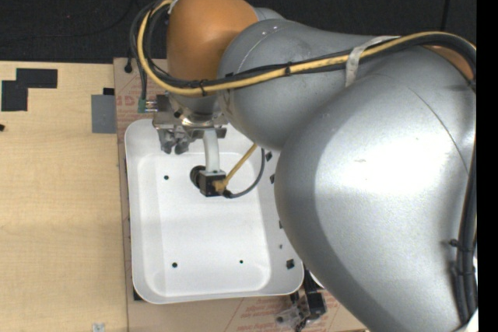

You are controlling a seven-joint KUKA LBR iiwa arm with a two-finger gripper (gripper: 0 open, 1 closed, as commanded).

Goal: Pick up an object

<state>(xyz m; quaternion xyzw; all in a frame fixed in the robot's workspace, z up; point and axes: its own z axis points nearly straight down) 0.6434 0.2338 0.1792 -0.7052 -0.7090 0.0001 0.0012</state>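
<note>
The gripper (176,140) is hanging over the bin (148,245), at its far left corner; I cannot tell its grip. The arm (373,167) is hiding anything lying rightward.

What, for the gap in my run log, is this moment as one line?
task: pick up an object | arm: over white bin | gripper: by bin's upper-left corner | held object: none seen

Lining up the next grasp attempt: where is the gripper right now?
In the camera view, the gripper hangs over the upper left corner of the white bin, directly below the arm's orange band and close to the bin's top rim.
</note>
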